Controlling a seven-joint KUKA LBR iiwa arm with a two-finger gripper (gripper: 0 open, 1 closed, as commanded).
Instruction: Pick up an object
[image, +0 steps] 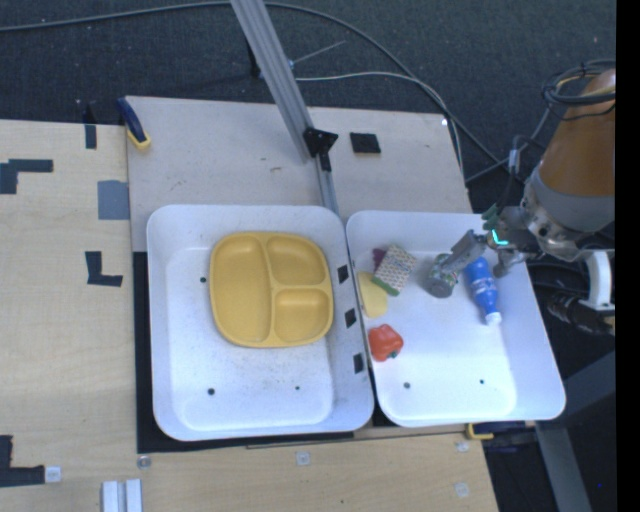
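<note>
Shallow white bin on the view's right (520, 390) carries the loose items. A small blue plastic bottle w/ white cap (482, 288) lies flat in that bin's far-right part, near the right edge. Its long axis runs from far edge to near edge, a bit skewed. The cap end points twd the near-right corner and the blue base twd the far edge. The grey two-finger tool (439, 279) comes in over the right edge at a slant, its tip low just beside the bottle, on the side twd the bin's centre. The tool body crosses close by the bottle's far end; can't tell if they touch. Can't tell either whether the tool is released or clenched, or grasping anything. Further twd the left edge are a beige patterned square pouch (393, 267) w/ a small dark maroon piece (379, 258) at its far-left corner. A pale yellow lump (373, 298) sits against the left edge, and a red-orange rounded toy (385, 343) is nearer the near edge. The second white bin (160, 300), alongside on the worktop (60, 330), holds a yellow three-compartment plastic plate (270, 290) in its far half.
</note>
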